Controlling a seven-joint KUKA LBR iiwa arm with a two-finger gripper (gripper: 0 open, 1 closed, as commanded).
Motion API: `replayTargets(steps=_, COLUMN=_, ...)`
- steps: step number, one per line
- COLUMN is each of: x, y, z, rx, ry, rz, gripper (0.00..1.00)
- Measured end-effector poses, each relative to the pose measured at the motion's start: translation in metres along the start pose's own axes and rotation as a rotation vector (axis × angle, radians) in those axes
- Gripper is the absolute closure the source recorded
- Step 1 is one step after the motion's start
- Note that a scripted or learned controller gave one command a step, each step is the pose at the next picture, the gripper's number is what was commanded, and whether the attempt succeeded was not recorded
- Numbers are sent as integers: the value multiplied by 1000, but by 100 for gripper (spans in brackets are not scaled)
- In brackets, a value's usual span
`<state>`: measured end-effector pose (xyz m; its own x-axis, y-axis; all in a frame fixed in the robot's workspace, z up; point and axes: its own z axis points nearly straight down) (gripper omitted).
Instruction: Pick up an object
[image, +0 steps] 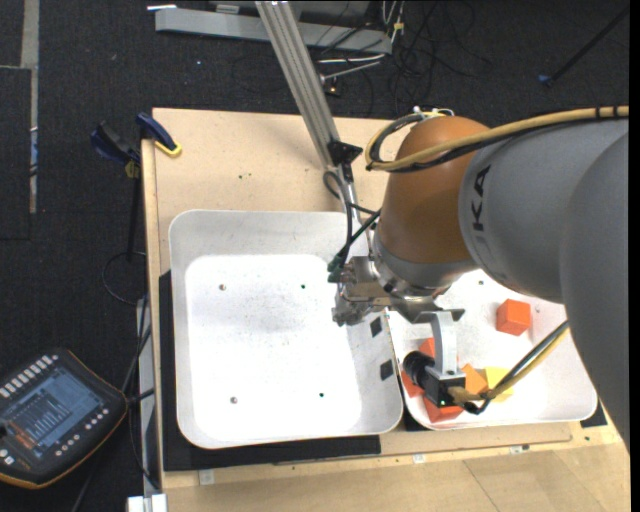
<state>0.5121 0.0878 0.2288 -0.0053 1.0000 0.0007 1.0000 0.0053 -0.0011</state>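
Obliquely from above, shows the gripper (362, 305) low over the seam where the left bin (182, 240) and the right bin (545, 375) meet, toward the near half of the bench (230, 150). Cannot tell from this angle whether open or closed; grips nothing that can be seen.

Places every candidate object in the right bin, to the right of the gripper:
- red piece (422, 358), closest, just right and slightly nearer, partly hidden by robot hardware, so long axis not readable
- yellow piece (480, 381), just beside the red piece, further right
- orange block (514, 317), well apart to the right, alone on bare white floor, roughly cubic with no marked long axis

Calls, as a judgement, for a short rightward shift to reach the red piece, or a longer one for the orange block, the latter offering clear room on all sides. Risks, at the red piece, crowding from the bin's near wall and the neighbouring yellow piece.

Shows a few dark specks on the left bin's floor. Sets both bins on a pale wooden bench over dark carpet (60, 200), with a teach pendant (45, 410) at near left and a blue-and-yellow clamp (150, 135) at the bench's far-left corner.
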Motion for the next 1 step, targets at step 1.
replayTargets(steps=1, x=-1, y=0, z=0, rx=-1, ry=0, rz=5, gripper=0)
